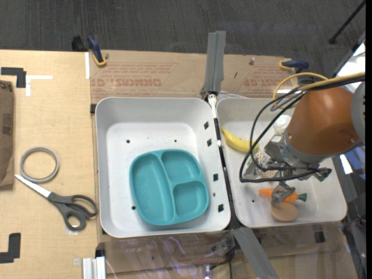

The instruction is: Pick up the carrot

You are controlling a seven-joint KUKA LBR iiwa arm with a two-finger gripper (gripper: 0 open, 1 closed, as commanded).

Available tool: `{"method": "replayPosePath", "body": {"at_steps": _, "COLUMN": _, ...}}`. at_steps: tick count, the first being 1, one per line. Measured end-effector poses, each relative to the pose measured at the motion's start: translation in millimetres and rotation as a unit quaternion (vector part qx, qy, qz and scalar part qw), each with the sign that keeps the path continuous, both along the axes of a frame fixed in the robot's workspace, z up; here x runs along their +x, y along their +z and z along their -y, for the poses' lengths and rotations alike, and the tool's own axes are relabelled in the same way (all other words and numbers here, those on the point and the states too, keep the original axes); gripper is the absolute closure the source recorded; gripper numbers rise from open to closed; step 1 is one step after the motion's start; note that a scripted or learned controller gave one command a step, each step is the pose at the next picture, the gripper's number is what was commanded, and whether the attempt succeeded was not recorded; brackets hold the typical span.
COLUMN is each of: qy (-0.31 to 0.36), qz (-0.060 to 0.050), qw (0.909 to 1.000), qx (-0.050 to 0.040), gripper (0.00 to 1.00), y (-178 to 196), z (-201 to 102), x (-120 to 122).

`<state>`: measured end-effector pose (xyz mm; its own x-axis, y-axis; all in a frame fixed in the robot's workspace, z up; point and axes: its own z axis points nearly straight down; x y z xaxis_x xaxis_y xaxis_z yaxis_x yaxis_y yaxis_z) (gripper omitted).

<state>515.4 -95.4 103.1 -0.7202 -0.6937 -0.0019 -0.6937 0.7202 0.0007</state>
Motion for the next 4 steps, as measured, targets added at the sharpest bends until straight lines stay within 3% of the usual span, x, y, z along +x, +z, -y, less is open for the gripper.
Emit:
{"method": "replayPosePath", "body": {"at_steps": 1, "qy": 0.002, "qz": 0.002, "qw": 1.0000, "qx": 0.0005, "gripper": 1.00, "y": 9.7, "z": -1.6, "x": 1.5}}
{"method": "replayPosePath", "body": {"at_steps": 2, "qy": -0.131, "qz": -0.001, "qw": 0.9913, "qx": -0.0001, "gripper": 1.00, "y": -11.4, "z": 10.8, "x": -29.9}}
{"method": "replayPosePath", "body": {"at_steps": 3, "qy": -0.315, "qz": 0.001, "qw": 0.9490, "qx": 0.0001, "gripper": 1.00, "y": 88.9, "z": -68.2, "x": -22.1}}
{"method": "replayPosePath", "body": {"at_steps": 4, "qy": -0.089, "qz": 0.001, "qw": 0.9960, "qx": 0.0001, "gripper": 1.00, "y": 88.9, "z": -121.6, "x": -23.6}}
